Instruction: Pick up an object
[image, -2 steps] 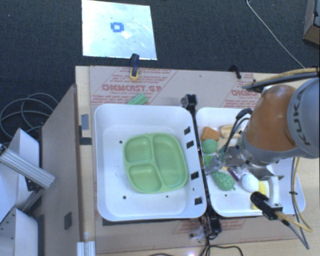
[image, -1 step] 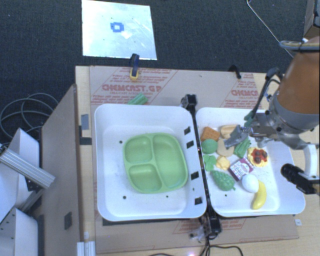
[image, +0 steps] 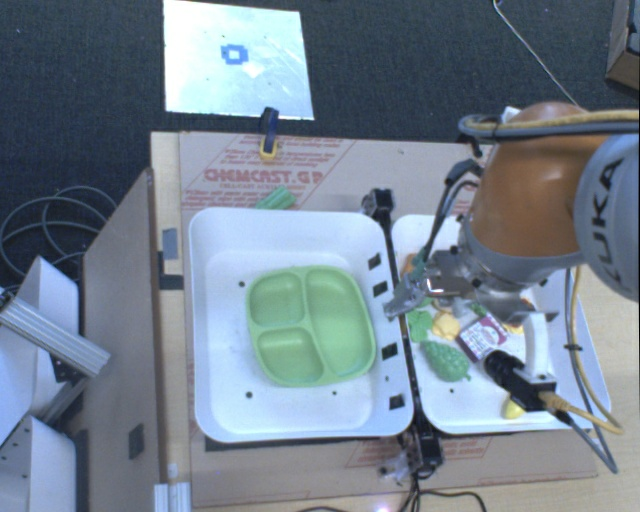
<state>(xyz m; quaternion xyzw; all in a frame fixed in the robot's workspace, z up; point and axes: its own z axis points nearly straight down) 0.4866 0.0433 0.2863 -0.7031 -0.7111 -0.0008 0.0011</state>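
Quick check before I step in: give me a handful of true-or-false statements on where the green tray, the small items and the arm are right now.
1. The light green three-compartment plastic tray lies in the left white bin. True.
2. The green tray has small toys in its compartments. False: its compartments are bare.
3. The small items, including a bumpy green toy, lie in the right white bin. True.
4. The grey and orange arm hangs over the left bin. False: it is over the right bin.
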